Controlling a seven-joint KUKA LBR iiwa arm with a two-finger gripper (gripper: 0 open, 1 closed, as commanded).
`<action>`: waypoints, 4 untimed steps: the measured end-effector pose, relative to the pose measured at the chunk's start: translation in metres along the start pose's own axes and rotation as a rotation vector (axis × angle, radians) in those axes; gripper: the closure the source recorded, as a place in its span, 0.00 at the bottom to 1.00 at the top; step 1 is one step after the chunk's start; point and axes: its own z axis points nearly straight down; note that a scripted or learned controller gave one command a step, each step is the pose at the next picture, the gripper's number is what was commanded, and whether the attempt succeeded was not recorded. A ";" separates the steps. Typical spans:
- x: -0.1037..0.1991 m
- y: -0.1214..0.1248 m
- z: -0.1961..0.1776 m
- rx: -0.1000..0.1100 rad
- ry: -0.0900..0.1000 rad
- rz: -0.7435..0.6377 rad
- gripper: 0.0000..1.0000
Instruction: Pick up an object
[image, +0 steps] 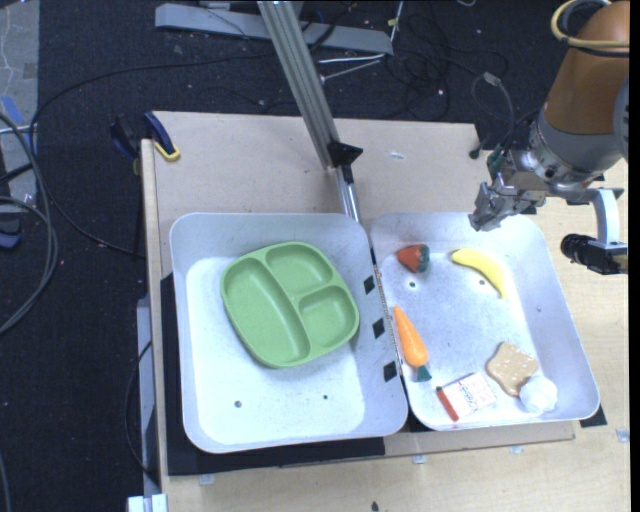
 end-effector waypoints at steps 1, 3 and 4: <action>0.045 0.002 0.001 -0.001 -0.002 0.001 1.00; 0.163 -0.002 0.011 0.000 0.000 -0.001 1.00; 0.217 -0.015 0.022 0.001 0.000 -0.001 1.00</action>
